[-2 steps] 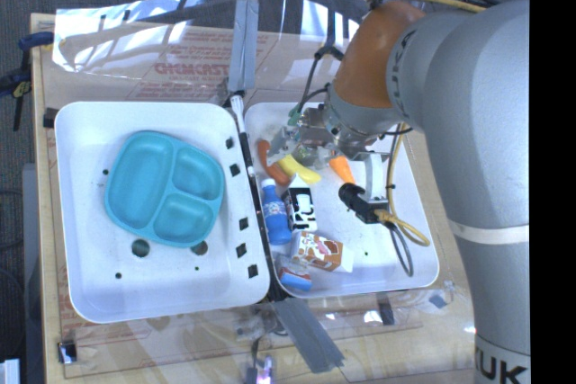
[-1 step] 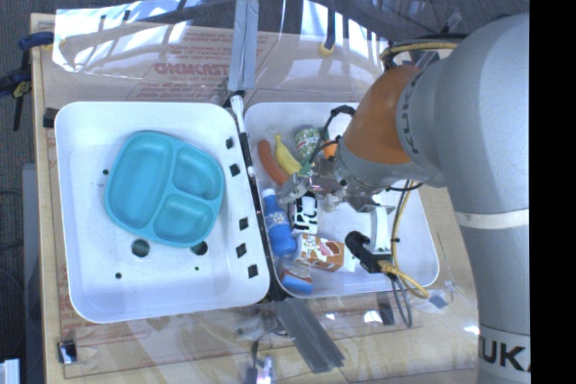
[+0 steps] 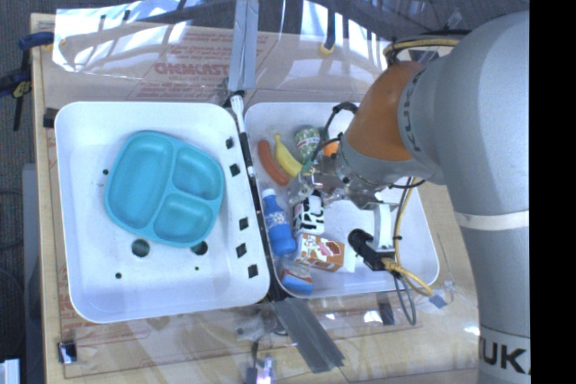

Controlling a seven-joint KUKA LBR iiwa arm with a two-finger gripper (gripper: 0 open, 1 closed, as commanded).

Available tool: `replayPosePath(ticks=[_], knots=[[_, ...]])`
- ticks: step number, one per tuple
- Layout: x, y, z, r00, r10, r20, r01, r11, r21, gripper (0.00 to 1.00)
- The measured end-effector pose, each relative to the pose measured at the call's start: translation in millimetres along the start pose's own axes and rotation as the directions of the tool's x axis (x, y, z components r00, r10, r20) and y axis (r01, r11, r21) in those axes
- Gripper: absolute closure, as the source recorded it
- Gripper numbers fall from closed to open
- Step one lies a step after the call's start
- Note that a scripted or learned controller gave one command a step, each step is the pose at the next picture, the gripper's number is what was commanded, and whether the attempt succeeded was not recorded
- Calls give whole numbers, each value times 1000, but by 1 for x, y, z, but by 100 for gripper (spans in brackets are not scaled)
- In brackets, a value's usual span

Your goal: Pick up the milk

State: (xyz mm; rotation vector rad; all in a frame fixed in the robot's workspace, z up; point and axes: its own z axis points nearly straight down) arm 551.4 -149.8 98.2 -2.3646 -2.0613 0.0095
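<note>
From the camera view, the grey arm (image 3: 468, 148) with its orange band covers much of the right bin (image 3: 423, 270), hiding that bin's far right part. The gripper (image 3: 317, 189) sits low over the bin's middle, a cluster of metal and cables; its tips are lost against the clutter beneath, so I cannot tell whether it is apart or closed, or whether anything is caught in it.

The milk (image 3: 311, 216), a small carton with black-and-white cow patches, stands just below the gripper in the picture, touching or nearly touching it; its top edge is hidden by the gripper body. Whether it is gripped or merely beside the tool cannot be made out.

Around it lie a blue bottle (image 3: 278, 227) to the left, an orange-and-white packet (image 3: 321, 254) just beneath, a banana (image 3: 287, 158) and a red sausage-like piece (image 3: 272, 163) above left, and a green round item (image 3: 308, 140) partly behind the wrist.

The left bin (image 3: 81, 283) holds a blue divided plate (image 3: 166, 189), well apart from the gripper.
</note>
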Motion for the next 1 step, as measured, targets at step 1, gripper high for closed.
replayPosePath(ticks=[1], knots=[[-51,-17,-77,989,-150,0,150,989,-5,100]])
